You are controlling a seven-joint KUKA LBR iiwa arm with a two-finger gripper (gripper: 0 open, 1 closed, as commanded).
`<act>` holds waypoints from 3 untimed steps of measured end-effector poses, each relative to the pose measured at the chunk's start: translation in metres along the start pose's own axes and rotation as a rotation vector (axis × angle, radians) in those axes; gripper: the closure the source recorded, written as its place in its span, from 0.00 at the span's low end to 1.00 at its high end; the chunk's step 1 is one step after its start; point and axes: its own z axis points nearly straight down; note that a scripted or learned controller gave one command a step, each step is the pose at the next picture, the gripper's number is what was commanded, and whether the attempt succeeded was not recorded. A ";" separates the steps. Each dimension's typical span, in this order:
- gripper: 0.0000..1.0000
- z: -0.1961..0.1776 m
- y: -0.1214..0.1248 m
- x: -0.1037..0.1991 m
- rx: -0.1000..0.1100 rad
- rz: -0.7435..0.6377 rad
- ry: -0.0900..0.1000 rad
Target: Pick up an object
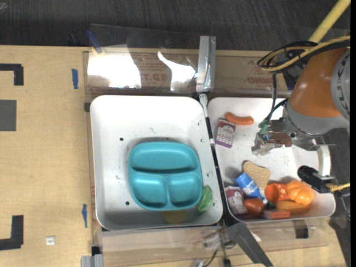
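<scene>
1. Reaching in from the right, the grey arm with the orange band [311, 90] hangs over the right-hand shallow white bin [328, 207].
2. The gripper [266, 141] sits above a bare white patch of that bin, near its middle. It is small and dark here, so I cannot tell how wide it is or if it has hold of anything.
3. A small orange toy sausage [239, 118] lies near the back of this bin, just left of the gripper.
4. A little red and white packet [225, 133] lies just below the sausage, close to the wall between the bins.
5. Most of the toys are in a pile at the front of the right bin: a tan slice of toy bread [257, 173], a blue wrapper [248, 185], a red toy tomato [253, 206] and an orange toy pepper [299, 193].
6. The left-hand shallow white bin [111, 121] holds a teal plastic plate with three parts [164, 174].
7. A small green thing [204, 199], maybe a leaf, pokes out beside the plate's right corner.
8. Both bins sit on the light brown worktop [39, 149].
</scene>
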 end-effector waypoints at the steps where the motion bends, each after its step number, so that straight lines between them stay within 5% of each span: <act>1: 0.00 0.003 -0.002 -0.002 0.007 0.004 -0.001; 2: 0.00 0.096 -0.030 -0.030 -0.009 -0.085 -0.003; 3: 0.00 0.096 -0.030 -0.030 -0.009 -0.084 -0.003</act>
